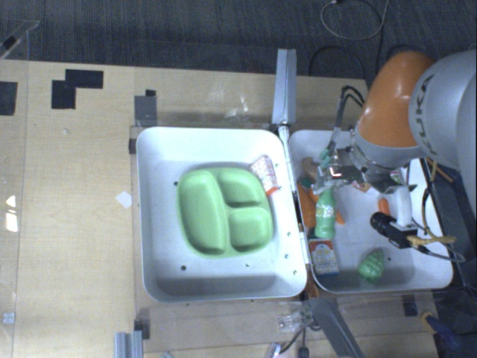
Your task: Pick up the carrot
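Carrot (307, 202) lies against right bin's (440, 274) left wall, just left of gripper (331, 171); finger state cannot tell; bottle (324, 213) alongside.

Single fixed camera, mounted above the worktop (67, 200), looked down at a slant. Near enough that both white bins filled the middle ground: left bin (160, 222) fully in frame, right bin (425, 274) close to the right edge. Dark floor ran along the top. The arm (417, 110) entered from the right, partly cropped.
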`<control>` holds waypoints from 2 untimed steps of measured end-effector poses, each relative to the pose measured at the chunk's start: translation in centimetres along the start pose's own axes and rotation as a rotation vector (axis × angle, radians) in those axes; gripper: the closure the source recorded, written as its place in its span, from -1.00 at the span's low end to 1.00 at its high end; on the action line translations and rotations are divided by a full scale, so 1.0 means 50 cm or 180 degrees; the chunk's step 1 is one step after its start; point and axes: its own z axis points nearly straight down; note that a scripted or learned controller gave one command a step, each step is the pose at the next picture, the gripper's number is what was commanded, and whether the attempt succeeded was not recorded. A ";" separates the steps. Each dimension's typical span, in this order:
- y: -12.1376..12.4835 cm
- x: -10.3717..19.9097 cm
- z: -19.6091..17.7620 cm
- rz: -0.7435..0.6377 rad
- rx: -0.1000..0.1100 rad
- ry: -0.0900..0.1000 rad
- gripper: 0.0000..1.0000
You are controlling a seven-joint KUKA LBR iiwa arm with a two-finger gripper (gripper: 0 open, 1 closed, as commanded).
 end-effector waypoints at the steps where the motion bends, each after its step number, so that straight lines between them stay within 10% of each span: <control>1: 0.088 0.062 -0.151 0.2077 0.0009 -0.0005 1.00; 2: 0.088 0.062 -0.151 0.2075 0.0011 -0.0005 -1.00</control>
